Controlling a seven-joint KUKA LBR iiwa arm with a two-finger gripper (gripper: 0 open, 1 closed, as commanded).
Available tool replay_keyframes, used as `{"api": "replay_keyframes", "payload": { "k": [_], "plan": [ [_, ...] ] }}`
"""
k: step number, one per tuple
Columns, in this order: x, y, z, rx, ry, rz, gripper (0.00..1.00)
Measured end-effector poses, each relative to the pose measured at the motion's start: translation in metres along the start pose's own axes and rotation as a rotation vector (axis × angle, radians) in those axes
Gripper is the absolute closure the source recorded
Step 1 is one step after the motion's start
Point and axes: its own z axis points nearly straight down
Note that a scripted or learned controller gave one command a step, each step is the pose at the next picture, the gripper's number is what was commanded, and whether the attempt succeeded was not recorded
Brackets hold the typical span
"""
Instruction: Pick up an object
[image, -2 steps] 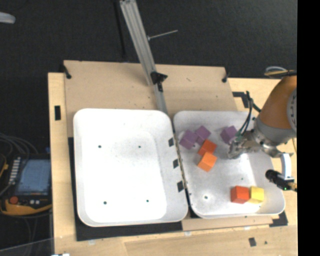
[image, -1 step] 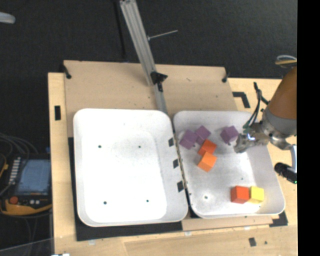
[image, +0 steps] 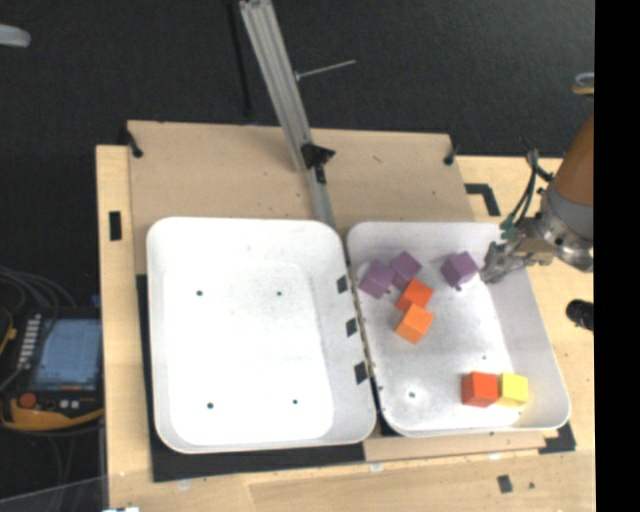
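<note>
Just left of your gripper (image: 497, 262) sits a purple cube (image: 459, 268), apart from it; whether it's clenched, you can't tell.

A pale wooden bench (image: 280, 165) fills the middle of the scene, standing on a dark floor (image: 120, 60). A grey metal post (image: 285, 95) slants up from the bench's far side. At the near left, a handheld control pendant (image: 55, 365) with a bluish screen lies beside dark cables (image: 25, 290).
</note>
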Motion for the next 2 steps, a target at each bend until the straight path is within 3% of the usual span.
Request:
{"api": "replay_keyframes", "payload": {
  "k": [1, 2],
  "plan": [
    [-0.001, 0.000, -0.044, 0.001, 0.000, -0.001, 1.00],
    [0.054, 0.015, -0.035, 0.008, 0.003, -0.002, 1.00]
  ]
}}
